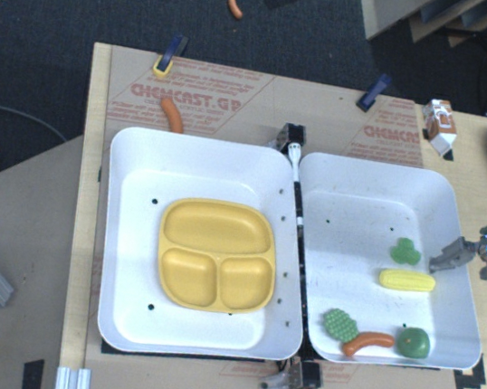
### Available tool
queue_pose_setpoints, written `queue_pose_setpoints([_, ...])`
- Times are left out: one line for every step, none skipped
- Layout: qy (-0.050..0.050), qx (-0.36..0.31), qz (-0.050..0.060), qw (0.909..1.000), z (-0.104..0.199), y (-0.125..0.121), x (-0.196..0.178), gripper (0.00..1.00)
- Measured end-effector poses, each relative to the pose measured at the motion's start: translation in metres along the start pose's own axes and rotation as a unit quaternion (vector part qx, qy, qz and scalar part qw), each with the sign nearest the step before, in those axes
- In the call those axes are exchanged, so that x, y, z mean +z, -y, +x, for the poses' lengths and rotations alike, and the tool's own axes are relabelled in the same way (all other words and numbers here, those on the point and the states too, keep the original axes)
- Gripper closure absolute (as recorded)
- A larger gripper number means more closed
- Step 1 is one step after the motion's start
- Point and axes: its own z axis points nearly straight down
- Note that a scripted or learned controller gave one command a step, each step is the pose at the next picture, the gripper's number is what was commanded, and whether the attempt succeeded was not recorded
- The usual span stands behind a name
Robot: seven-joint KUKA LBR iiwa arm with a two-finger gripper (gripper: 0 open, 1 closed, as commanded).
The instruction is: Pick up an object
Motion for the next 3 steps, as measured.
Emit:
queue_pose_setpoints([0.0, 0.0, 0.0, 1.0, 0.003, -0.002, 0.064, 0.0])
queue_pose_setpoints([0.0, 0.0, 0.0, 1.0, 0.006, 0.002, 0.127, 0.0])
queue_pose_setpoints([-0.001, -0.001, -0.002, 1.0, 0.007, 0.002, 0.135, 0.0])
